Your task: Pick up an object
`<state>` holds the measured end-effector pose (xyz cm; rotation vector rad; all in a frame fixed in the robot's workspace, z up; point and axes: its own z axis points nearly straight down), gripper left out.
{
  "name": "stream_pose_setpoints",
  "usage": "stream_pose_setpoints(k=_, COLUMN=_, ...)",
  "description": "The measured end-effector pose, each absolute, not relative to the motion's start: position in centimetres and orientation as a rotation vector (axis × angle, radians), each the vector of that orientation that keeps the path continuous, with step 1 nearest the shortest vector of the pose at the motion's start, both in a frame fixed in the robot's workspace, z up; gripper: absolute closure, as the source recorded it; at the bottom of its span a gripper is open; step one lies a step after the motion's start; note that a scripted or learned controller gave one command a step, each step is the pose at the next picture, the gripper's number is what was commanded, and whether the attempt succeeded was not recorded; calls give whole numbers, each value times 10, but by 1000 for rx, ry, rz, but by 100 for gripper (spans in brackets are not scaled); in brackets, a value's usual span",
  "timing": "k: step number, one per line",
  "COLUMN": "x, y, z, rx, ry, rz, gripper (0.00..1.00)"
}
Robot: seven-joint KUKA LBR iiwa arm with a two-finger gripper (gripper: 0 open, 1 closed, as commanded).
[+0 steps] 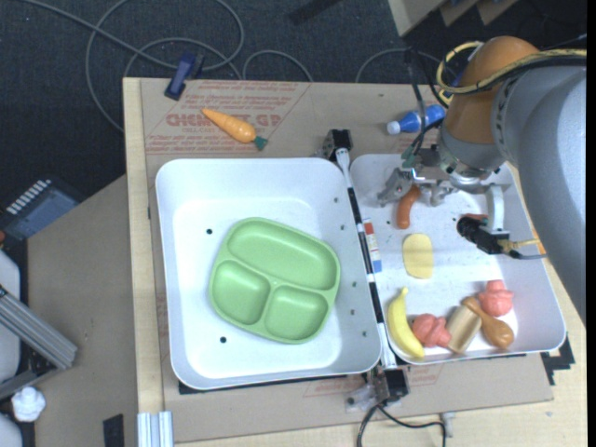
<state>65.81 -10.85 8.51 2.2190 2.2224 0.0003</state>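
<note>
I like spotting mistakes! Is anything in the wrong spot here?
Yes. A toy carrot lies on the cardboard bench top above the left bin, outside both bins. A blue and white bottle also lies outside, beyond the right bin where the other toy foods sit.

The arm (545, 128) is cut off by the right edge and hides the right bin's (372, 170) far right corner and part of its right wall. The gripper's (421, 186) fingertips are too small and cluttered to separate, and the upper end of the orange-brown sausage-shaped item (404, 210) is lost beneath them. The toys heaped in the near right corner (475, 319) overlap, so their outlines cannot be told apart.
</note>
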Motion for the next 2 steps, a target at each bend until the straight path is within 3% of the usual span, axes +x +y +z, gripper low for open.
stream_pose_setpoints(k=1, x=659, y=-108, z=96, rx=2216, ry=2220, rz=2, gripper=100)
stream_pose_setpoints(k=2, x=579, y=-18, z=186, rx=2220, ry=2225, rz=3, gripper=100)
